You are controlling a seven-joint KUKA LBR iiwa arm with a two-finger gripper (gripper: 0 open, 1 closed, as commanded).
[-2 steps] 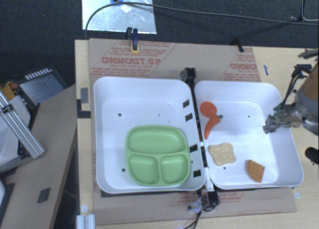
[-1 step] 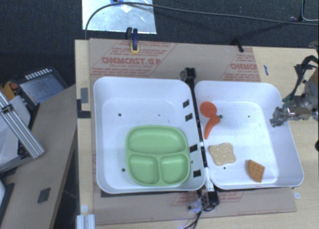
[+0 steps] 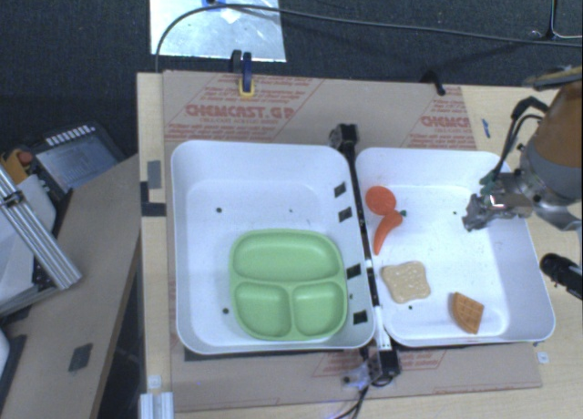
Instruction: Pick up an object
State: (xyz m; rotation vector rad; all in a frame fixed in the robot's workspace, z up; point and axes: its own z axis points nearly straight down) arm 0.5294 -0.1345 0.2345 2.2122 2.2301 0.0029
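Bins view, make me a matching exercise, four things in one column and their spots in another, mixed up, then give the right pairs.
Things:
1. green divided plate
2. orange spoon
3. toast slice
4. waffle piece

Places:
A. right bin, near corner on the arm's side
B. left bin
C. right bin, against the centre divider, far half
D. right bin, near half, beside the divider

Pairs: 1-B, 2-C, 3-D, 4-A

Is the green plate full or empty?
Empty. The green plate in the left bin shows three bare compartments; the orange spoon and other bits lie in the right bin.
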